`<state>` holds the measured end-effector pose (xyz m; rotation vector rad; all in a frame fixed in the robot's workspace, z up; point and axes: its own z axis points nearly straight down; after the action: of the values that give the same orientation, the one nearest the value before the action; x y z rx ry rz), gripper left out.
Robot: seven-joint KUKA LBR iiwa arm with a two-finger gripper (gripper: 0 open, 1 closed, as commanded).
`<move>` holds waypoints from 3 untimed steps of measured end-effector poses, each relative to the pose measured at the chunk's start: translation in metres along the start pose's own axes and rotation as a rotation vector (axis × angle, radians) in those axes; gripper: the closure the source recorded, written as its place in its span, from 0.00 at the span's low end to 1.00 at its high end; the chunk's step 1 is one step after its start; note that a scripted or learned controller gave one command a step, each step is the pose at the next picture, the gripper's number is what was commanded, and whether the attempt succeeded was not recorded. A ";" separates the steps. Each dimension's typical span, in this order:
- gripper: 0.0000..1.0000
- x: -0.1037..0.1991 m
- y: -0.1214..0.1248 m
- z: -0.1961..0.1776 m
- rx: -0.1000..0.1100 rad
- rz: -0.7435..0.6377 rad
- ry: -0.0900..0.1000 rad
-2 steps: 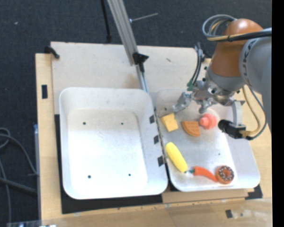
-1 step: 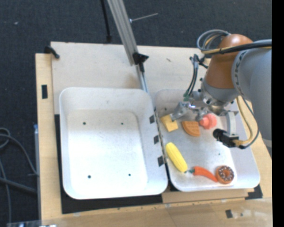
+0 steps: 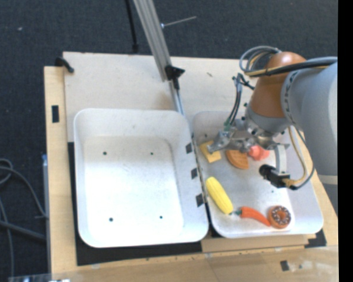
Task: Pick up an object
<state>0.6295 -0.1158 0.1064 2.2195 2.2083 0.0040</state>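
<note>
Bench (image 3: 120, 78) of pale board carries two shallow white bins side by side, with a slanted metal post (image 3: 156, 37) rising from its far edge. On the left sits the left bin (image 3: 85, 157), its floor showing only a few small dark spots. Just beside it, touching along a shared edge, is the right bin (image 3: 309, 213), which holds all the loose objects.

Nearest the shared edge, at the far side of the right bin, lies a yellow block (image 3: 210, 153). Below it, toward the near side, an ear of yellow corn (image 3: 219, 195) lies at a slant. Just right of the corn's lower end is an orange carrot (image 3: 254, 215), its tip close to a round brown ring that looks like a doughnut (image 3: 279, 216), in the near right corner.

Above these, a brown rounded piece (image 3: 238, 159), possibly a bread roll, lies just under the gripper (image 3: 242, 141). A pink-orange object (image 3: 259, 152) sits touching the gripper's right side. The arm (image 3: 309, 107) comes in from the right, orange band above the wrist, and hangs low over the far half of the right bin. Its fingers are hidden among cables and brackets, so their spread cannot be made out, and nothing is clearly seen between them.
</note>
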 end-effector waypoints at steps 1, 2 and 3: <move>1.00 0.000 0.002 -0.014 -0.006 0.006 0.001; 1.00 -0.012 0.001 -0.071 0.003 -0.001 0.004; 1.00 -0.015 -0.003 -0.117 0.003 0.000 0.004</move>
<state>0.6250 -0.1305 0.2232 2.2237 2.2117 0.0049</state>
